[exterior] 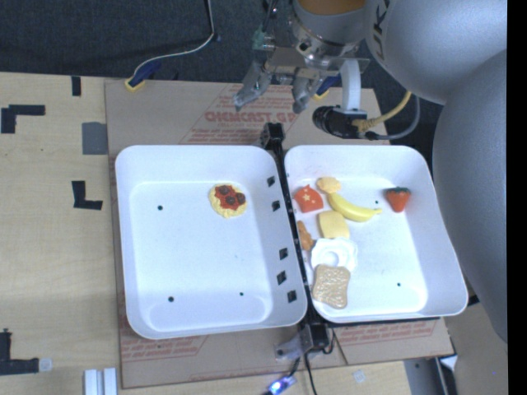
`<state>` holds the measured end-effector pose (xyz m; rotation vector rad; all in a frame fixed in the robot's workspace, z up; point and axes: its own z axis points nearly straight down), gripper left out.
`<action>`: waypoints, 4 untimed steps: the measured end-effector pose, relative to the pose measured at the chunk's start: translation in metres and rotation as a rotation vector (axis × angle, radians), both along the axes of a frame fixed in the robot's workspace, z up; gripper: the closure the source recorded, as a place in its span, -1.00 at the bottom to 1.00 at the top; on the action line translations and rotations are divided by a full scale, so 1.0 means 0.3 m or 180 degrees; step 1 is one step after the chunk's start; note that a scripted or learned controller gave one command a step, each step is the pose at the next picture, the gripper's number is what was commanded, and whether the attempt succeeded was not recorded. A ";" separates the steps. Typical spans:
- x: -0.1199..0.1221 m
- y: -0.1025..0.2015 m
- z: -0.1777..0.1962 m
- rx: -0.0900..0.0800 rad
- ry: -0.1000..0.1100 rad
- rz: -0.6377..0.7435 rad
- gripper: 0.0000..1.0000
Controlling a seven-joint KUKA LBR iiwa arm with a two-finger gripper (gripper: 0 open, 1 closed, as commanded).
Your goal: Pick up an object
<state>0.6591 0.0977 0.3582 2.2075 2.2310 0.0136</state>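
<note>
The gripper hangs high above the far edge of the bench, over the cardboard sheet and beyond both bins, with its two fingers spread apart and nothing between them. In the left bin there is one small round pizza toy, alone near the far right part of the bin. The right bin holds a group of toy foods close to its left wall: a red piece with a star, a banana, a yellow cheese block, a fried egg and a slice of toast which touches the egg; a strawberry lies apart to the right. I think the risk is in the crowded group: the pieces are flat and lie just beside each other, so the fingers could land on two things, or push one away and close on air. The pieces near the divider are also hard, because one finger may hit the wall. The pizza toy or the strawberry looks like the safer choice.
</note>
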 end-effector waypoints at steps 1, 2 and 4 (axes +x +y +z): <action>0.018 0.123 -0.506 -0.0020 0.0082 -0.0024 -1.00; 0.031 0.345 -0.174 0.0004 0.0000 -0.0006 -1.00; 0.021 0.456 0.437 -0.0021 0.0029 -0.0019 1.00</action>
